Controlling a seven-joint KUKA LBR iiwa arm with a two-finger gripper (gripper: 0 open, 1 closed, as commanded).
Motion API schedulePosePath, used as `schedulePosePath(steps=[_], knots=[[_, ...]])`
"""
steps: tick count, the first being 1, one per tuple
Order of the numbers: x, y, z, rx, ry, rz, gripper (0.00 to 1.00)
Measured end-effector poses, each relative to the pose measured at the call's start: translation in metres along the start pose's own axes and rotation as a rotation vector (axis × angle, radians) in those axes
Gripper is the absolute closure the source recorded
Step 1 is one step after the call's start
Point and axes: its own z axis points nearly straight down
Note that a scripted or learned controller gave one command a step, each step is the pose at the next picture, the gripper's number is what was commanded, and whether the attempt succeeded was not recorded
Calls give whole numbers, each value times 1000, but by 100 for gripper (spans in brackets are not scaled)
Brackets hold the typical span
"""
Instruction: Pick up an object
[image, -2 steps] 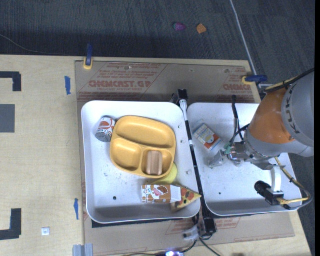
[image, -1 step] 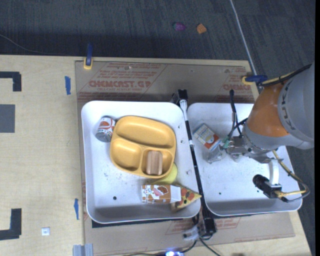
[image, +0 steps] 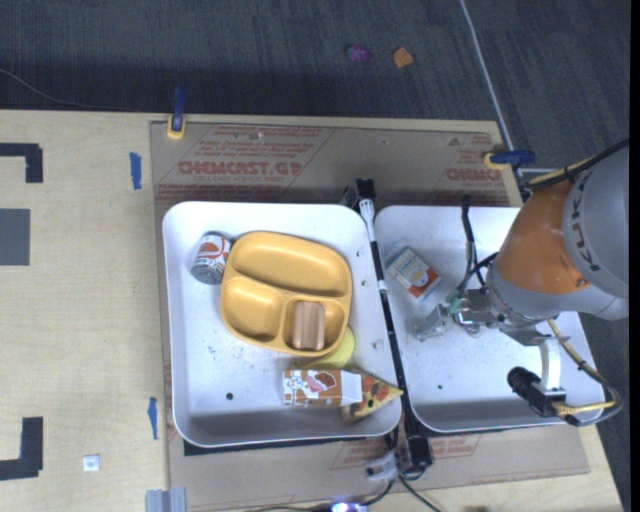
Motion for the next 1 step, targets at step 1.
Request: schedulePosePath(steps=[1], knots=[[-1,-29,-1,-2,0,0,0]])
